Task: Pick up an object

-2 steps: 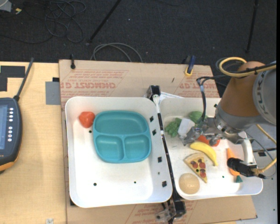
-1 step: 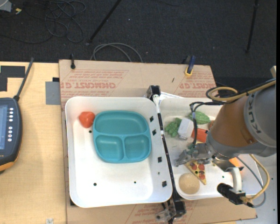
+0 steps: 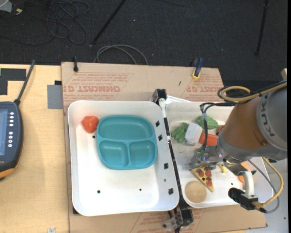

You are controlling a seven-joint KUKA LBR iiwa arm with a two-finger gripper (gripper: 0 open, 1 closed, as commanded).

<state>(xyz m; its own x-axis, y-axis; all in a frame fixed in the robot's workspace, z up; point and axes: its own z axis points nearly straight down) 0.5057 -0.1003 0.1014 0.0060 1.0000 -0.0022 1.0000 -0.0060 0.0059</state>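
From where I stand, the left bin (image 3: 87, 188) holds a teal divided tray (image 3: 126, 142) with a small red toy (image 3: 89, 124) just beside its left edge; nothing there is being touched. In the right bin (image 3: 222, 202) a green toy (image 3: 180, 130), a white block (image 3: 193, 133), a pizza slice toy (image 3: 204, 174) and a round tan piece (image 3: 196, 191) lie close together. The arm (image 3: 250, 127) hangs low over them, and the gripper (image 3: 203, 158) is just above the pizza slice. Whether it is open or closed I cannot tell, because the wrist hides it. I judge the pick is not done: no object is lifted yet.
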